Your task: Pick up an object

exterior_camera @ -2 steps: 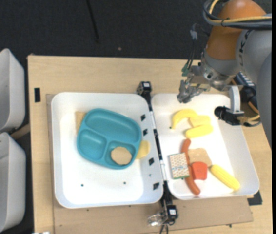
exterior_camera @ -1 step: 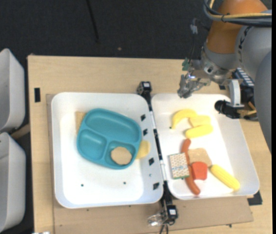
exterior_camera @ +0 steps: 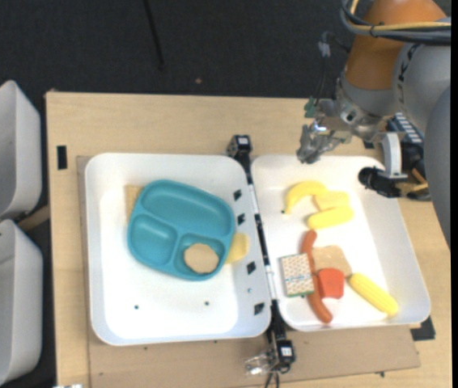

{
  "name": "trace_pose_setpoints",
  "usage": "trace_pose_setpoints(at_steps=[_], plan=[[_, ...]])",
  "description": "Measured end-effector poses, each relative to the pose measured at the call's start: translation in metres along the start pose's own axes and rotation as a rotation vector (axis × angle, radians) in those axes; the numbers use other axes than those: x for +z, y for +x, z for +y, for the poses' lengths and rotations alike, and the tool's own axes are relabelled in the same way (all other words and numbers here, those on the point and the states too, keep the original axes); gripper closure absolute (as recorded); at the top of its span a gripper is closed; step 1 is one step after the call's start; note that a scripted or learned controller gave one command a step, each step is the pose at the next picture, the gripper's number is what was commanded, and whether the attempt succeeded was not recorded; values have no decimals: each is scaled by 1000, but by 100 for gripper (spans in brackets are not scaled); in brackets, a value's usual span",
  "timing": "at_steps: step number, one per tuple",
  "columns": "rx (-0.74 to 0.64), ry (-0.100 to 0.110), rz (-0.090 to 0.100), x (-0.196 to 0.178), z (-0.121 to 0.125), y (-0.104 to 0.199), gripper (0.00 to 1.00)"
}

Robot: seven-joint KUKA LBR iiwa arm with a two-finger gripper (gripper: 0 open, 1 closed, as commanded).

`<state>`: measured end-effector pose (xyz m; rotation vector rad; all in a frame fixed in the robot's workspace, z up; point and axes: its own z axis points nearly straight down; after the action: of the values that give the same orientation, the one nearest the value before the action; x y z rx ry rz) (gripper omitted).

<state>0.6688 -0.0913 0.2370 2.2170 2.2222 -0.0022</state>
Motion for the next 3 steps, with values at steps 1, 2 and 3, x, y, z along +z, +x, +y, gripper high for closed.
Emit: trace_pose_setpoints(at_steps=[1, 2, 3], plan=[[-2, 0, 1, -7, -7, 12, 100], [4, 2, 1, 3, -7, -5, 100], [0, -3, 2, -15, -11, 4, 100]])
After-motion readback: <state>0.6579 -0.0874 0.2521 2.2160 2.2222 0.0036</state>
